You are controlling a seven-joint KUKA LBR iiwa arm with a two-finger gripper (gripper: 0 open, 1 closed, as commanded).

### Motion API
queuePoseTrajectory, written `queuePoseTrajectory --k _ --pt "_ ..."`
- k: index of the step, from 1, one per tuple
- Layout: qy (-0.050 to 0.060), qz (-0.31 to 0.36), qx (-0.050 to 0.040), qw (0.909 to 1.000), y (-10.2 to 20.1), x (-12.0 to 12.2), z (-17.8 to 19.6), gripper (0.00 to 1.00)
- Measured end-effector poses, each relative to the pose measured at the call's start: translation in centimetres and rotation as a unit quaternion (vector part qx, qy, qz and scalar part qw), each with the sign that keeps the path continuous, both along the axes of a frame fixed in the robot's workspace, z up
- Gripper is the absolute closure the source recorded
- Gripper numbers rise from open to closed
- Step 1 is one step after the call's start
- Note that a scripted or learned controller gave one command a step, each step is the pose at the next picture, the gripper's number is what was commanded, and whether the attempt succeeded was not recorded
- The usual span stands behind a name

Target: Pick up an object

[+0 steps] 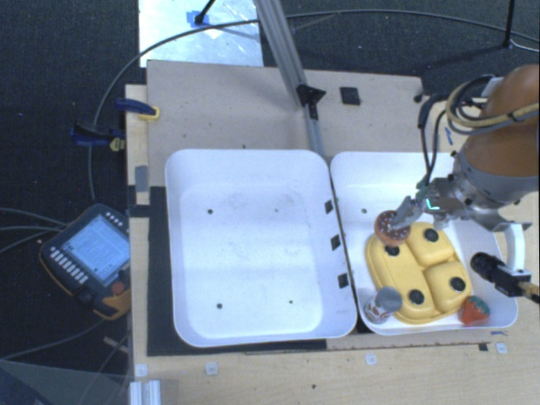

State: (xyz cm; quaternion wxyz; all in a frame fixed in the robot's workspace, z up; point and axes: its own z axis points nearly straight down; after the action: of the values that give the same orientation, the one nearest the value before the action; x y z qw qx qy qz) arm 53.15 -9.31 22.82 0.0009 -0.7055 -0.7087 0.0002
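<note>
The gripper (403, 218) hangs low over the right bin (359, 180), reaching in from the right, its dark fingers slanting down and to the left. Whether the jaws are wide or narrow I cannot tell — the fingers merge into one dark shape from this height, and nothing can be seen clamped between them.

Just below and left of the jaws sits a small round brown object (389, 225) with a pale speckled top, touching or nearly touching the finger ends; which of the 2 cannot be made out. Directly below the jaws lies a large yellow tray-like toy (419, 267) with 4 rounded lobes, each marked by a dark dot, and the round object rests at its upper left corner. Further below the jaws, at the yellow toy's lower left edge, is a small grey-and-white object (384, 300). Down and to the right of the jaws, in the bin's lower right corner, lies a small red-orange object (476, 310) — it looks like a strawberry.

To the left of the jaws, past the dividing rims, is the left bin (190, 175). Well off to the left, on the dark floor, lies a teach pendant (89, 256) with a lit screen. Both bins stand on a tan board (228, 104).
</note>
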Motion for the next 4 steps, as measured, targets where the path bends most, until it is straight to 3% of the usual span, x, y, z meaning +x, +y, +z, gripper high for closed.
queuePoseTrajectory --k 1,3,4 --pt "-0.001 0.000 -0.0001 1.0000 0.0 0.1 0.1 0.00" --pt "0.001 -0.002 -0.0004 1.0000 -1.6 0.7 -10.3 0.00" --pt "-0.008 0.000 0.0009 1.0000 -1.3 1.2 -12.9 0.00"
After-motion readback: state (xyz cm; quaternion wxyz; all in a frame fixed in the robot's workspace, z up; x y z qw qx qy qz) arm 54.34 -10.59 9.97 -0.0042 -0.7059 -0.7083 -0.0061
